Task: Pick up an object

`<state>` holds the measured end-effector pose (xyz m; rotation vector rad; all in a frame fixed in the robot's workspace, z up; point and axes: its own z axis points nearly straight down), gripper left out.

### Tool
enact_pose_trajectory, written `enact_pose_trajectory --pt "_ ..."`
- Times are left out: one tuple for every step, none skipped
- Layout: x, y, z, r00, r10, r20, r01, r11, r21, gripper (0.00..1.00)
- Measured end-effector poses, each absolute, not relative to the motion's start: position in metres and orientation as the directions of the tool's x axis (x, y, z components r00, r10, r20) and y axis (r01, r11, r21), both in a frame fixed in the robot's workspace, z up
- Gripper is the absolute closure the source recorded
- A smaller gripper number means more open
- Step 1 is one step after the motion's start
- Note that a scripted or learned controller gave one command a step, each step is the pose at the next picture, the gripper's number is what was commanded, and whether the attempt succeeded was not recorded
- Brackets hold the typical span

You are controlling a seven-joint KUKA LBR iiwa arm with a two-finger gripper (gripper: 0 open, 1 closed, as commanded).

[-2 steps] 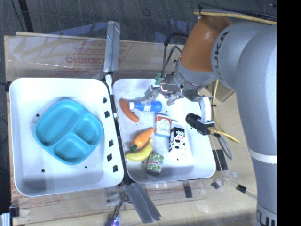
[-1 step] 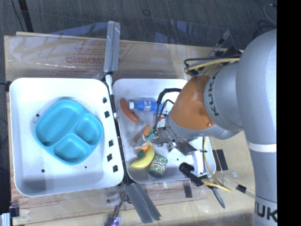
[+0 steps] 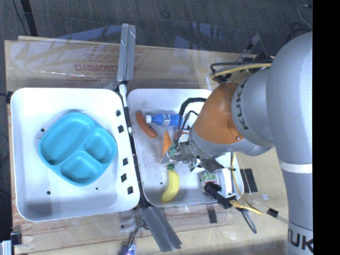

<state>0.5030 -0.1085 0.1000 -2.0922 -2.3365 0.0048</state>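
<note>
Reaching into the right bin, the gripper hangs low among the objects; whether it grips anything, I cannot tell. A carrot sits just beside it, a banana below, a sausage and bottle beyond. The arm reads "KUKA".

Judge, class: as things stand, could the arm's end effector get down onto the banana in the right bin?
Probably yes. The banana lies flat on the right bin floor with nothing on top of it, and the end effector hangs just above its upper end. The carrot lies close by but off the banana.
</note>
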Motion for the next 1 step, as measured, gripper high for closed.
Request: enact_pose_trajectory --pt "0.5735 -0.0786 0.2896 -0.199 0.98 0.0 0.98 0.199 -0.001 1.0"
